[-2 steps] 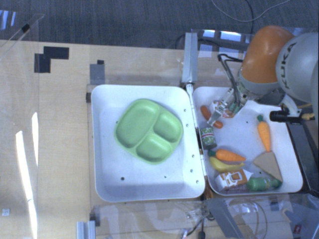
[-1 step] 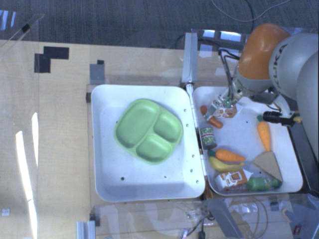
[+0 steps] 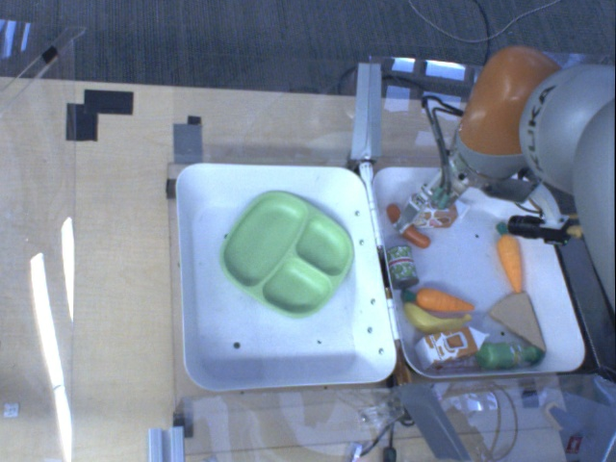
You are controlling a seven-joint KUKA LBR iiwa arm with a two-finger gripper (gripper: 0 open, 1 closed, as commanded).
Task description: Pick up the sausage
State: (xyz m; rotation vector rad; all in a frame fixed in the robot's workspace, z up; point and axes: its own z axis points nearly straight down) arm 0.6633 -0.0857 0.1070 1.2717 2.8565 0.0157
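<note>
The sausage (image 3: 416, 236) is a short red-orange piece lying in the right bin (image 3: 568, 354), near its upper left corner. A smaller red-brown bit (image 3: 393, 213) lies just left of it by the bin wall. My gripper (image 3: 431, 205) hangs low over that corner, just above and to the right of the sausage, over a small white and orange packet (image 3: 441, 218). The view does not let me tell whether anything is held. The grey arm with its orange band (image 3: 500, 104) comes in from the upper right.
The left bin (image 3: 202, 345) holds a green divided plate (image 3: 287, 251). The right bin also holds a dark can (image 3: 401, 266), two carrots (image 3: 510, 263) (image 3: 445, 301), a banana (image 3: 428, 320), a carton (image 3: 449, 346), a green bottle (image 3: 505, 355) and a tan wedge (image 3: 520, 316).
</note>
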